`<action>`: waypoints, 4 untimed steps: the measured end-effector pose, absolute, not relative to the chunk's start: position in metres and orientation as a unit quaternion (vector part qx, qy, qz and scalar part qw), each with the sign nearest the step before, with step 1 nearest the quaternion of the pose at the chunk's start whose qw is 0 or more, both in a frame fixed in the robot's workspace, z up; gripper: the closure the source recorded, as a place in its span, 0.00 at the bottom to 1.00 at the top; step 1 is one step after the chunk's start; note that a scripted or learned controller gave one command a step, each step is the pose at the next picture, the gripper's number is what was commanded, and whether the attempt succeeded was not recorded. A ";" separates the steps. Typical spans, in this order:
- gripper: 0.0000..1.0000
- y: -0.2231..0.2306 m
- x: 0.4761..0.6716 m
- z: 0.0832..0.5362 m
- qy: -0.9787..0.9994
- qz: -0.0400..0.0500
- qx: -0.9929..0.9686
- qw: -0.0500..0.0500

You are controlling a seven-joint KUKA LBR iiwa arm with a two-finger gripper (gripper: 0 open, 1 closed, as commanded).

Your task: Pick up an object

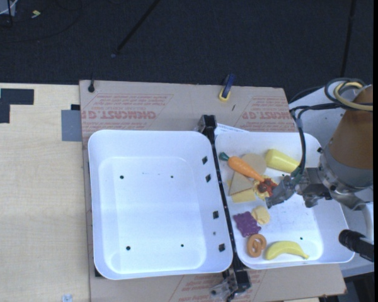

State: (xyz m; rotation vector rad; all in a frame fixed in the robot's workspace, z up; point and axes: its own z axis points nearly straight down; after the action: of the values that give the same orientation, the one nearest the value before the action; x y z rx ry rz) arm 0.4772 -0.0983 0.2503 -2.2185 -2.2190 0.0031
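- Nearest in the right bin (315, 260) lie a banana (286, 251) and a brown ring (256, 245), with a purple piece (246, 223) just beyond.
- The gripper (278, 194) hangs mid-bin beside the carrot (247, 168) — I cannot tell how its jaws stand.
- Farther right sits a yellow block (281, 160).
- The left bin (107, 156) lies alongside.

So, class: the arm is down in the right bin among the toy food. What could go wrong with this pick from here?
1. Clutter: the gripper sits low beside the carrot, a small red piece and the cheese wedges, so it may nudge or catch a neighbour.
2. A push could slide pieces together rather than lift one.
3. The banana and the pretzel lie near the right bin rim, awkward to reach.
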 end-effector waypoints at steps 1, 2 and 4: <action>0.00 -0.067 0.584 0.186 -0.709 -0.001 -0.706 -0.001; 0.00 0.029 0.547 0.187 -0.710 0.002 -0.705 0.003; 1.00 0.113 0.584 0.198 -0.709 0.000 -0.706 0.000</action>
State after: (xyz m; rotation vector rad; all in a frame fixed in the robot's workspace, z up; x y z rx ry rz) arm 0.5837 0.1128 0.1981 -2.2158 -2.2258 0.0010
